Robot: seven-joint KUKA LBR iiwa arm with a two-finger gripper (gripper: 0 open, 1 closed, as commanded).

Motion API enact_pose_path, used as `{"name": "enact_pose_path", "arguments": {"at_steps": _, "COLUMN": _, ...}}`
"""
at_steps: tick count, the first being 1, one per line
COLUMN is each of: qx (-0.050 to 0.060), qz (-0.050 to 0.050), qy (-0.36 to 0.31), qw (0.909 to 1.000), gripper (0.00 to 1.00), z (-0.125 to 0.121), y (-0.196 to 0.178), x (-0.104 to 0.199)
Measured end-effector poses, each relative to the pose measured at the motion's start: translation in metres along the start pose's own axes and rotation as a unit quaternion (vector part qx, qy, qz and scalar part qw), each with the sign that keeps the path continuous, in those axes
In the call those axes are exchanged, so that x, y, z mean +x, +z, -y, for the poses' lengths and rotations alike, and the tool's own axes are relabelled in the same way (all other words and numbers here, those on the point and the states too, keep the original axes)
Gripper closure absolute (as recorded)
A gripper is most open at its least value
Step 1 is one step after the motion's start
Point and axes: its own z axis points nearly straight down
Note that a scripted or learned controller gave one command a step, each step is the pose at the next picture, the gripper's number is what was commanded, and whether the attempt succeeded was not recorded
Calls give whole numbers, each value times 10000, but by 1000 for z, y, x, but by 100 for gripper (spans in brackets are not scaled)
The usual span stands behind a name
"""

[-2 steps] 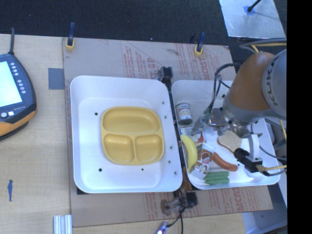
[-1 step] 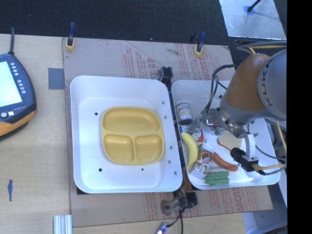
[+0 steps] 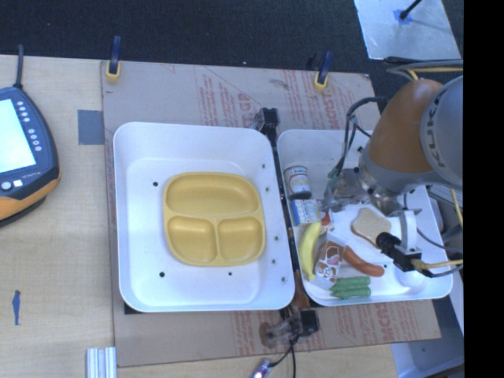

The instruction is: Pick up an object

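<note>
The right bin (image 3: 315,144) holds several small things. A small can (image 3: 297,181) lies near its left wall, with a yellow banana (image 3: 310,246) below it. A bread slice (image 3: 370,225) lies in the middle, a red sausage (image 3: 364,261) just below it, and a green pea pod (image 3: 350,290) at the front edge. A red and white packet (image 3: 329,264) rests beside the banana. My gripper (image 3: 335,198) hangs low over the bin's middle, between the can and the bread slice, just above the banana's top end. The wrist hides what lies under it.
The left bin (image 3: 134,211) holds a yellow divided plate (image 3: 213,217). An orange and grey handheld pendant (image 3: 20,152) lies on the bench at far left. Clamps (image 3: 114,68) stand at the board's back edge. The arm (image 3: 405,136) covers the right bin's back right part.
</note>
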Motion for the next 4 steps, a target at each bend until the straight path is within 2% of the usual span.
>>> {"name": "enact_pose_path", "arguments": {"at_steps": 1, "qx": -1, "qz": 9, "qy": 4, "qw": 10000, "gripper": 0, "z": 0, "y": 0, "x": -1}}
{"name": "enact_pose_path", "arguments": {"at_steps": 2, "qx": -62, "qz": 35, "qy": 33, "qw": 10000, "gripper": 0, "z": 18, "y": 13, "x": 0}}
{"name": "enact_pose_path", "arguments": {"at_steps": 3, "qx": 92, "qz": 19, "qy": 44, "qw": 9999, "gripper": 0, "z": -97, "y": -92, "x": -16}}
{"name": "enact_pose_path", "arguments": {"at_steps": 4, "qx": 115, "qz": 14, "qy": 36, "qw": 9999, "gripper": 0, "z": -65, "y": -75, "x": 59}}
